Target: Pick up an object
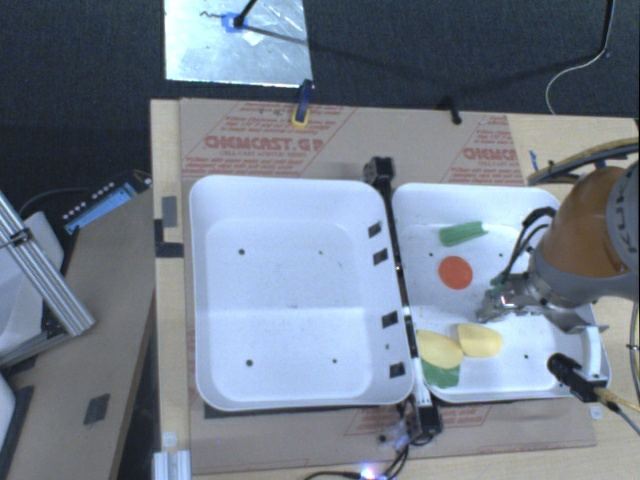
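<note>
gripper low in right bin | finger state: cannot tell | yellow piece just below-left, orange disc up-left | risk: descent lands between the 2, grasps nothing

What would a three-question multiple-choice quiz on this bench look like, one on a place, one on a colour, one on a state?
1. Which bin holds the loose pieces?
A. the left bin
B. the right bin
C. both bins

2. What colour is the round disc?
A. blue
B. orange-red
C. white

3. Where is the hand?
A. over the left bin
B. out over the cardboard
C. low in the right bin

Answers:
1 B: the pieces lie in the right bin.
2 B: the disc is orange-red.
3 C: the hand sits low in the right bin, between the disc and the yellow pieces.
</note>
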{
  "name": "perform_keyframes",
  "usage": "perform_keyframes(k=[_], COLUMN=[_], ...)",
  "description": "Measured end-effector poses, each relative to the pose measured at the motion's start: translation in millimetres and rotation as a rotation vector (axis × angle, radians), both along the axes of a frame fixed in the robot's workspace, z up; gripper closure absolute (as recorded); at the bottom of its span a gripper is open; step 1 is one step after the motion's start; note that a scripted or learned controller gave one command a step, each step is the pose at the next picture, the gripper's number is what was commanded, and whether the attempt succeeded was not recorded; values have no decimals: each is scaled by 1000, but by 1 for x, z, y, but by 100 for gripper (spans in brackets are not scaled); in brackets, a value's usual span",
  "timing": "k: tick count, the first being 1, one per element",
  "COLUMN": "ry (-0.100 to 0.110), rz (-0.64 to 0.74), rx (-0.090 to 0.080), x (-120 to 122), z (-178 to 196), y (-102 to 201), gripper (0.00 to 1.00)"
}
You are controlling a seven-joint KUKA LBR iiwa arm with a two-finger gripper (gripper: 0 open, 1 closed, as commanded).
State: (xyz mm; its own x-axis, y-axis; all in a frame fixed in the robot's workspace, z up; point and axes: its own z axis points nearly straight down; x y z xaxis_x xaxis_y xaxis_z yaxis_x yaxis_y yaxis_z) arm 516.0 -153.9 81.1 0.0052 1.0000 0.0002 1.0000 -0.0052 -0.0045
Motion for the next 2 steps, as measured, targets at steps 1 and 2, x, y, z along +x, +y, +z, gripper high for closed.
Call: perform_keyframes(k=[1,2], ry=[-10,-11], rz=[14,12], rx=[-1,0], x=[58,78], z=[4,42], y=[48,67], gripper=[100,100])
